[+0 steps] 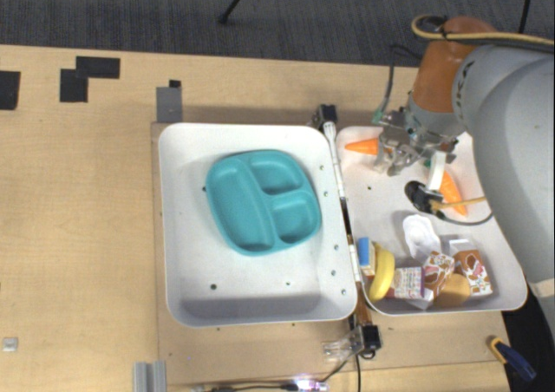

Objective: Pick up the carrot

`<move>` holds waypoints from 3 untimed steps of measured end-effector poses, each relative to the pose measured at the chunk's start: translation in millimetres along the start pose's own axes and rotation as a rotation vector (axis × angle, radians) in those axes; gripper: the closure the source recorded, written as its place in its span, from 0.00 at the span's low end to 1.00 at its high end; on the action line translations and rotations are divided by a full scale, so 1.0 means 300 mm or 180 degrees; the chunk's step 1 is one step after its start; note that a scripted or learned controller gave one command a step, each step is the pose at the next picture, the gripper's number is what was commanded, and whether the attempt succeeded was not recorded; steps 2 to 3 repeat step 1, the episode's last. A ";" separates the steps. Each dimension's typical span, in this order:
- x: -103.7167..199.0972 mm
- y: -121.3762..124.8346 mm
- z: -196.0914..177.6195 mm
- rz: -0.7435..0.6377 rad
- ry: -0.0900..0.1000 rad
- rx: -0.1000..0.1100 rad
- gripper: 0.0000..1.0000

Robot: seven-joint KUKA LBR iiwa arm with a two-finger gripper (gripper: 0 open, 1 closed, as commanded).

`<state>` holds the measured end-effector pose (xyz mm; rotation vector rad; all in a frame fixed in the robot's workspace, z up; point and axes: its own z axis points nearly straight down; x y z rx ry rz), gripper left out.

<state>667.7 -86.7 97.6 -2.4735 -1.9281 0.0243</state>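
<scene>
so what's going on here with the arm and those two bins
A grey arm reaches in from the right and has its gripper low over the far end of the right bin. An orange carrot lies right beside the gripper, and another orange piece lies a little nearer. A banana and some packaged food sit at the near end. The left bin holds a teal divided tray.

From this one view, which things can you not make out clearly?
- Gripper: the wrist above hides its fingers, so open or shut is unclear.
- Carrot: its right end is hidden behind the gripper; contact is unclear.
- Orange piece: partly covered by a black cable.
- Packets: labels too small to read.
</scene>
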 end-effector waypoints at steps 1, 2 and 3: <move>-0.003 -0.005 0.005 -0.0003 -0.0007 0.0025 0.00; -0.003 -0.005 0.005 -0.0003 -0.0007 0.0025 0.00; -0.003 -0.005 0.005 -0.0003 -0.0007 0.0025 0.00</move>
